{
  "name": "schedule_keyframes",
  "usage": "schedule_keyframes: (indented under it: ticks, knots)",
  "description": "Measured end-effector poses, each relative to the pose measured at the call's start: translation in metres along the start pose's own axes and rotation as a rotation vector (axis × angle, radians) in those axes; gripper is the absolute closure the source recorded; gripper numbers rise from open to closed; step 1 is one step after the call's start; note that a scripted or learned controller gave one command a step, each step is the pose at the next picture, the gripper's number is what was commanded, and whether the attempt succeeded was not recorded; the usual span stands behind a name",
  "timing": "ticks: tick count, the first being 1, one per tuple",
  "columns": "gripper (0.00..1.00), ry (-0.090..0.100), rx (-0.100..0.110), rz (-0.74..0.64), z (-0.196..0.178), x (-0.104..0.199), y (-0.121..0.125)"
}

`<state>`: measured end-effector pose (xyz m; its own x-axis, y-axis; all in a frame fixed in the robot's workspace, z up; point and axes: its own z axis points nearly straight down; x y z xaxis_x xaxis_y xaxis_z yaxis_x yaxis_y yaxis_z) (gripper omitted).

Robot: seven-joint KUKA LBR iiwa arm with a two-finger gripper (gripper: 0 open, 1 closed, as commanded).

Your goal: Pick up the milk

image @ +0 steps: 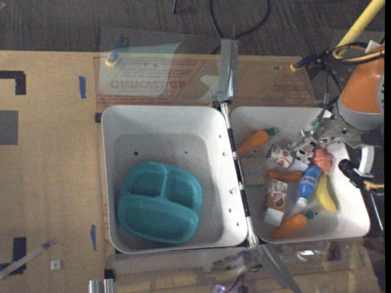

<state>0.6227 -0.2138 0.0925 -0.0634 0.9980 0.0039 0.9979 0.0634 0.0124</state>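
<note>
The milk looks to be a small white carton with black patches [303, 154], lying near the back of the right bin [360, 227]. It sits between a white and orange cup-like carton [281, 156] and a pink toy [322, 161]. My gripper [322, 136] hangs from the grey wrist at the bin's back right corner, just above and to the right of the milk. Nothing is visibly held in it.
The right bin also holds two carrots [254, 140] [291, 224], a sausage [285, 176], a blue bottle [309, 185], a banana [326, 195] and a brown carton [277, 196]. In the left bin [116, 127] lies a teal divided plate [160, 201].
</note>
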Motion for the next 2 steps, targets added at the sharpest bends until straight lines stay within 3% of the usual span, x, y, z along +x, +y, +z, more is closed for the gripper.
schedule_keyframes:
  ticks: [1,2]
  knots:
    - [1.00,-0.005,-0.006,0.002,-0.012,-0.002,0.001]
    - [1.00,-0.004,0.011,0.088,-0.086,0.099,-0.019]
